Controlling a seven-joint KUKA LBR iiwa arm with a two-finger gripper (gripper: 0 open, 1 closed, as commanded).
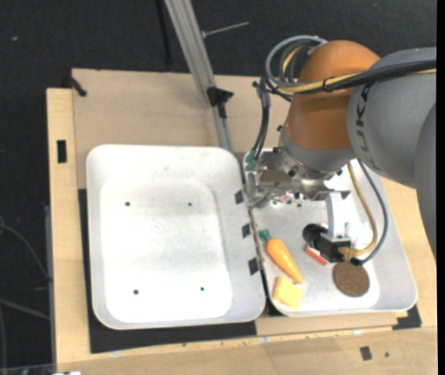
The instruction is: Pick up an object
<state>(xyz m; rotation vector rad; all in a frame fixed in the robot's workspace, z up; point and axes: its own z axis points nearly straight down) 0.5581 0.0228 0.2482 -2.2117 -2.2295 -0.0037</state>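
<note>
Yellow block (287, 291) touches tapered orange carrot (283, 259); jaws' state cannot be told.

- White bins on the table: two, the left bin (113, 170) and the right bin (398, 283).
- Carrot (283, 258): one, by the right bin's left edge.
- Yellow block (287, 292): one, at its front left corner.
- Brown disc (352, 280): one, near its front edge.

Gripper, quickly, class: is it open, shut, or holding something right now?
Gripper: cannot be told from this view. It is over the right bin, near the carrot.
</note>
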